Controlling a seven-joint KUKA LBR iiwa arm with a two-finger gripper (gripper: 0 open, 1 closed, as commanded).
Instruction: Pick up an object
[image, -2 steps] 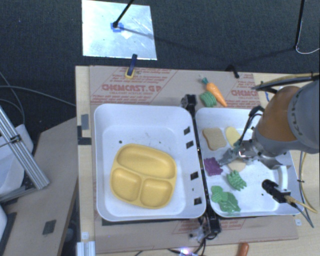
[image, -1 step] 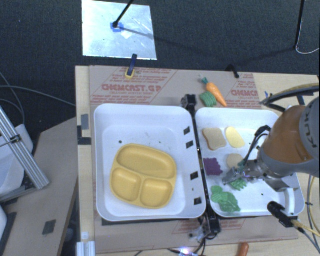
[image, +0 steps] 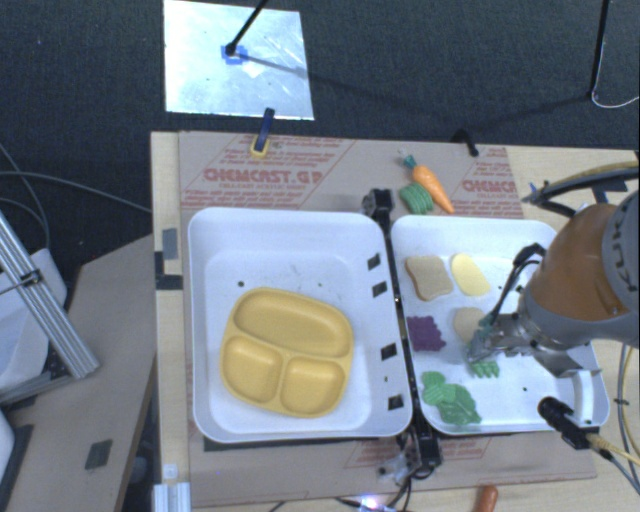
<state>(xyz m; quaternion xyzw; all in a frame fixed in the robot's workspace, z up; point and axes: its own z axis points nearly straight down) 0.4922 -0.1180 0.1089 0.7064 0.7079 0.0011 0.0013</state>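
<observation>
**Operator:** Now, where does the gripper stand, and what is it working on?

**Technician:** It sits low in the right bin, at the right of the frame, directly over a small green toy. Whether the fingers are spread or closed cannot be told from this angle, and nothing shows between them. Treat the green toy as not yet held.

**Operator:** How should the grasp be done well?

**Technician:** Centre the fingers over the green toy, descend until they straddle it, close, then lift straight up. A tan piece lies just beside the gripper toward the top of the frame; avoid catching it in the same closure.

**Operator:** What else crowds the area?

**Technician:** A purple grape bunch lies to the left, near the divider between the bins. A leafy green piece lies lower left, near the bottom wall. A bread slice and a yellow slice lie higher up, apart from the target.

**Operator:** Where is open room?

**Technician:** Bare floor lies to the lower right of the green toy. The left bin holds a yellow divided tray.
</observation>
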